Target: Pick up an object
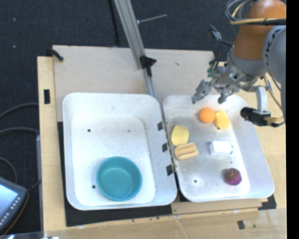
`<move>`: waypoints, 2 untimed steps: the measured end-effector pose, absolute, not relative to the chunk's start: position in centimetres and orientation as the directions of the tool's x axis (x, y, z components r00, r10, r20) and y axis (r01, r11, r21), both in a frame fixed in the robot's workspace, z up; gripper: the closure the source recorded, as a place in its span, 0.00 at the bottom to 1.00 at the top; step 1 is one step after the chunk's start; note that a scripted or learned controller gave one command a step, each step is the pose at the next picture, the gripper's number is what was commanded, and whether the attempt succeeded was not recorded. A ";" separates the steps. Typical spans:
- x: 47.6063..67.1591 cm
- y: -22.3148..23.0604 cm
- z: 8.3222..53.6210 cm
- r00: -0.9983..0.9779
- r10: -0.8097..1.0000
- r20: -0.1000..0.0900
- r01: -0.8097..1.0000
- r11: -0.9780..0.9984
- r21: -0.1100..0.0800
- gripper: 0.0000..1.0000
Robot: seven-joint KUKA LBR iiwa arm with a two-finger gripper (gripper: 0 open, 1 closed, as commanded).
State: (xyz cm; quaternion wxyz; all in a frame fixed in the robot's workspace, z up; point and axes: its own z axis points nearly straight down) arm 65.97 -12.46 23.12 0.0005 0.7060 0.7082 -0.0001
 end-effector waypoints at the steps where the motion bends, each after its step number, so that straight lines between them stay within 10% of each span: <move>1: 66.0 -12.5 23.1 -0.004 1.000 -0.001 1.000 0.004 0.000 0.00; 2: 66.6 -13.4 18.0 0.000 1.000 -0.003 1.000 0.000 -0.004 0.00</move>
